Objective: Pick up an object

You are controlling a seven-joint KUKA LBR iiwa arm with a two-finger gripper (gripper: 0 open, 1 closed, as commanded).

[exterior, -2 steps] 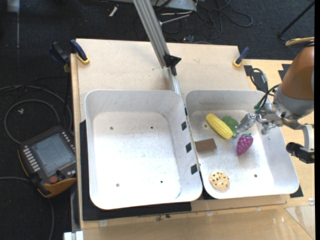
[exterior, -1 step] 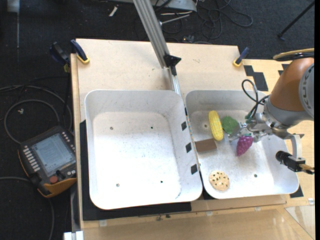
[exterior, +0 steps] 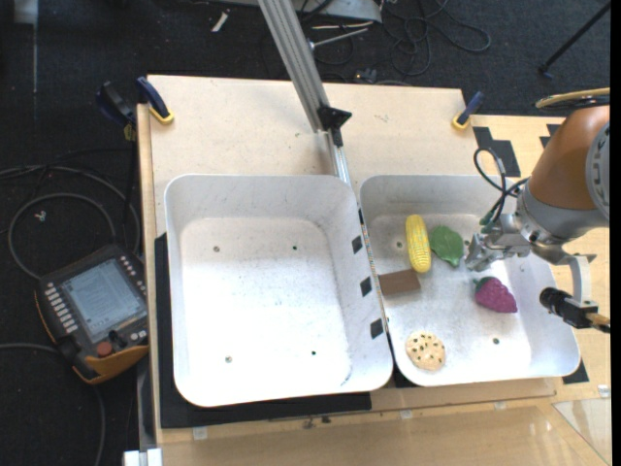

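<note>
— Grey-armed gripper (exterior: 480, 250) hovered in the right bin (exterior: 543, 357); whether its fingers were spread or pressed together could not be told.

— Purple grapes (exterior: 495, 295) lay just below them, a green leaf (exterior: 447, 245) just left; a steady vertical drop seemed wisest.

Bright, even light — sl. soft

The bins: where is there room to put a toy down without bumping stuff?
The left bin has bare floor from wall to wall. In the right bin, the front-right corner past the cookie is free. The middle is crowded: corn, green piece, brown block, purple grapes and the hand.
</note>
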